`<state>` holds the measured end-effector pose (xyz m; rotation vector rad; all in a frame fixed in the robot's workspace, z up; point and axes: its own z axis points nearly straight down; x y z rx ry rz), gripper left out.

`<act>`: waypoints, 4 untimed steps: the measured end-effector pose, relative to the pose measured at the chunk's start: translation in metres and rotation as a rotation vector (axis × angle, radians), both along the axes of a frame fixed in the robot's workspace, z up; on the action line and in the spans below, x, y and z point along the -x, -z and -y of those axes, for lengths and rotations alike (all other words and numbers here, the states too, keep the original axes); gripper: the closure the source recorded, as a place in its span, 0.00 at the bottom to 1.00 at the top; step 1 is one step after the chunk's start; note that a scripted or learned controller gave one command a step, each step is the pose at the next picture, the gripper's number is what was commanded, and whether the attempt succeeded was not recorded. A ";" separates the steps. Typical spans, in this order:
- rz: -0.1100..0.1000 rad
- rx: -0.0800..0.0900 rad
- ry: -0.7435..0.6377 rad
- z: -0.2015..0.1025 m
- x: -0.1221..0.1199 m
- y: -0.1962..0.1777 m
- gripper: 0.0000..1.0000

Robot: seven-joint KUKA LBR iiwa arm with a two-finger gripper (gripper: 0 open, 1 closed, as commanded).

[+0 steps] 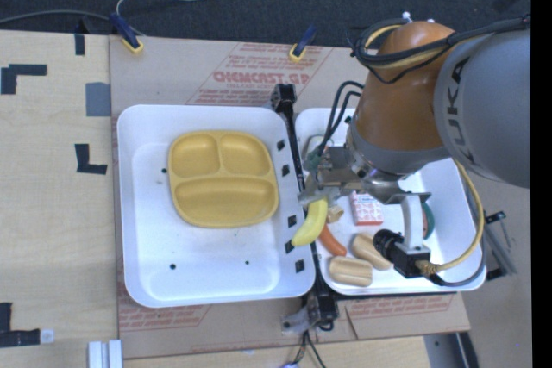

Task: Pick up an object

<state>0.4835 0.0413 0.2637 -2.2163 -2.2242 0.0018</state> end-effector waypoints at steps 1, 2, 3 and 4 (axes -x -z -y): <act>0.000 0.001 0.002 0.018 0.000 0.002 1.00; 0.001 0.000 0.001 0.019 0.000 -0.001 1.00; 0.001 0.000 0.001 0.021 0.000 0.000 1.00; 0.000 0.000 0.000 0.011 0.000 -0.001 1.00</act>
